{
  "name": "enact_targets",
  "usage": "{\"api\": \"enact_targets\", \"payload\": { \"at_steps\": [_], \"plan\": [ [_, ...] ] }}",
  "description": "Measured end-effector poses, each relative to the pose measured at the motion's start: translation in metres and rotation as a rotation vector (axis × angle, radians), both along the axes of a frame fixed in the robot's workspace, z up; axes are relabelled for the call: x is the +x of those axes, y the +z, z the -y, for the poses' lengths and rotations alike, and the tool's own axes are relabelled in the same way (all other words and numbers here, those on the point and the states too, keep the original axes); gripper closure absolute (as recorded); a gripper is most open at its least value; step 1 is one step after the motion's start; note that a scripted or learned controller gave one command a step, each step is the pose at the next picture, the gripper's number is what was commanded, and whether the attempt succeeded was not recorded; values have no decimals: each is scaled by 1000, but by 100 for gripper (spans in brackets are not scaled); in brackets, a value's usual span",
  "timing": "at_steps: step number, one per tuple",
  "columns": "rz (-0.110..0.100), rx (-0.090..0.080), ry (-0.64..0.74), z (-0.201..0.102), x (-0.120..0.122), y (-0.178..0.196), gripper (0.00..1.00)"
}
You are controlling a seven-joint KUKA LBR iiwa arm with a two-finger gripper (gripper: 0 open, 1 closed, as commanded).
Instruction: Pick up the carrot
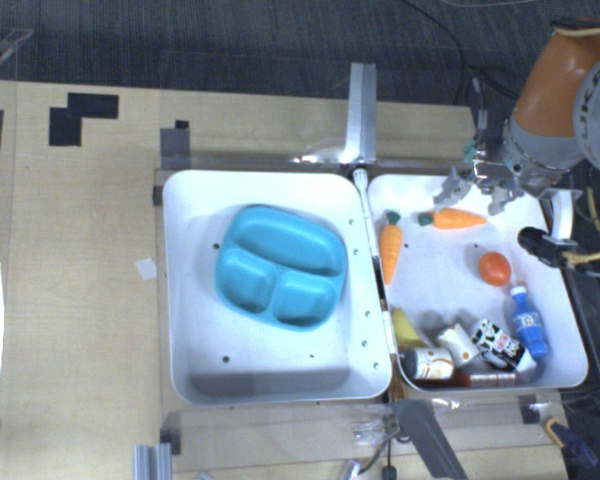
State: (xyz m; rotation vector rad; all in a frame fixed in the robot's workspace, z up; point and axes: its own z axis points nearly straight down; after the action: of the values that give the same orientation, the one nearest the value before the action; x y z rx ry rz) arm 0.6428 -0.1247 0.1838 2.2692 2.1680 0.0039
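- Two carrots lie in your right bin (570, 363): one carrot (458, 219) sideways near the far wall, the other (389, 250) lengthwise against the left wall.
- Your gripper (477, 190) hovers just above the sideways carrot, fingers spread and grasping nothing.
- Your left bin (195, 368) carries a blue divided tray (279, 264).
- Near you, an orange ball (494, 268) and a blue bottle (528, 326).

Two white bins (180, 368), two carrots (390, 250), one blue tray (278, 264), one bottle (528, 328).

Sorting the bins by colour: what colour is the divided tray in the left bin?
Light blue; the divided tray shows clearly in the camera view.
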Motion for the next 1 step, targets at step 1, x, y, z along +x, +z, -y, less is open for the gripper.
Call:
{"api": "enact_targets", "payload": {
  "at_steps": [1],
  "plan": [
    [3,-1,-49,12,16,-97,0]
  ]
}}
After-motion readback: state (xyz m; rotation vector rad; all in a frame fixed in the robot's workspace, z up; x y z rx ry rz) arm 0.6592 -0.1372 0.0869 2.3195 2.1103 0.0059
